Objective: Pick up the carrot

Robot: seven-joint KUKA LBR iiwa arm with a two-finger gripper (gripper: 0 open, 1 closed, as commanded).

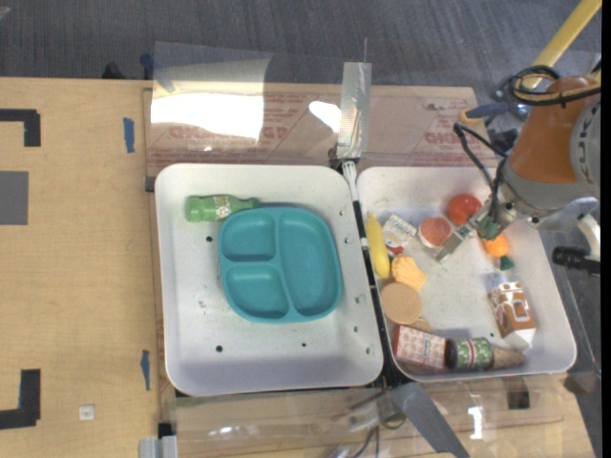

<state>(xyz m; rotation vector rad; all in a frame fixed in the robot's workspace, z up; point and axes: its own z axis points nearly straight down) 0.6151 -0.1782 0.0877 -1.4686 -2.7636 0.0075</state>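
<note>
- The carrot (495, 247) is the small orange piece in the right bin (558, 299), toward that bin's three o'clock side, lying on the bin floor just below the arm's wrist.
- The gripper (487, 223) sits just at the carrot's eleven o'clock, low over the bin; the arm's bulk blurs it, so I cannot tell how it is set, and nothing shows the carrot lifted. I judge the tool is placed here to come down on the carrot.
- Close neighbours crowd the approach: a red tomato (465, 207) at the carrot's ten o'clock and a small tub with a red top (438, 232) at nine o'clock.
- Further out, a yellow banana (378, 246) lies along the divider, with a tan disc (402, 303) at the carrot's eight o'clock.
- A little carton (512, 314) lies at six o'clock of the carrot; a can (472, 353) and a red packet (420, 347) rest along the near wall. Their labels are too small to read.
- The left bin (181, 284) holds a teal divided plate (280, 263) and a green bottle (218, 207) at the plate's eleven o'clock, well apart from the work.
- Red lettering on the clear sheet (277, 122) behind the bins is illegible.
</note>
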